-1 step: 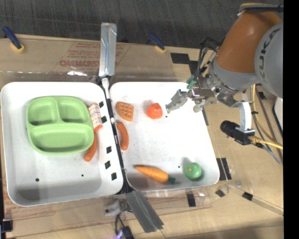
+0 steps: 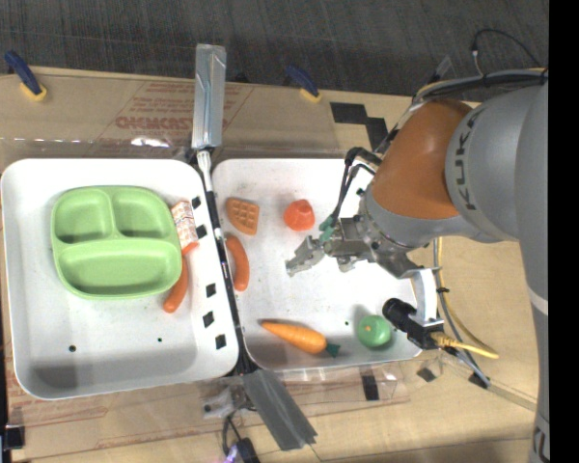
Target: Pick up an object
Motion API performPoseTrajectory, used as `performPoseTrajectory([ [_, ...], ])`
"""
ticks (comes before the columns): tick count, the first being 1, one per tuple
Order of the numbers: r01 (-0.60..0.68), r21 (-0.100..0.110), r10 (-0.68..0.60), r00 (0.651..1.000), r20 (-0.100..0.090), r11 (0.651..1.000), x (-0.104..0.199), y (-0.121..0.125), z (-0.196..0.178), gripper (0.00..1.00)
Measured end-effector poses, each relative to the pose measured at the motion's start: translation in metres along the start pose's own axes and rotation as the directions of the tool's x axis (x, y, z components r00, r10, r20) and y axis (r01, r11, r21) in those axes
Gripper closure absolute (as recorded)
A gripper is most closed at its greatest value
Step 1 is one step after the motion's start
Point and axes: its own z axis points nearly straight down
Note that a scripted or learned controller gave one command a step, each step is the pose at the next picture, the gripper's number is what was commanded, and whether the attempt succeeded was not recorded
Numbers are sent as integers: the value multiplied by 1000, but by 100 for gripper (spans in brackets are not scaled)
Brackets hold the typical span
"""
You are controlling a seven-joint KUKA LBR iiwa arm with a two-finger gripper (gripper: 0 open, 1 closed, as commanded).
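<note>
My gripper (image 2: 309, 247) hangs over the middle of the right bin (image 2: 270, 174), open, with nothing between its fingers. Just up and left of it is a red-orange round piece (image 2: 298, 214). A tan waffle (image 2: 242, 214) lies further left, and a red sausage (image 2: 237, 261) rests along the bin's left wall. An orange carrot (image 2: 294, 336) lies near the front edge. A green round fruit (image 2: 373, 332) sits at the front right, under the arm's wrist.
The left bin (image 2: 19, 258) holds a green divided plate (image 2: 114, 241), a small wrapped packet (image 2: 183, 222) and another red sausage (image 2: 177, 290). The grey and orange arm (image 2: 434, 177) covers the right bin's right side. Cables (image 2: 458, 340) trail at the front right.
</note>
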Motion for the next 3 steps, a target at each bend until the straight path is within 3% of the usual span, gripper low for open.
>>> performPoseTrajectory([
  [1, 94, -1, -94, 996, 0, 996, 21, -38, 69, 0],
  [2, 171, -5, -171, 985, 0, 985, 28, -37, 98, 0],
  [3, 293, -6, -293, 956, 2, 956, 3, -37, 38, 0],
])
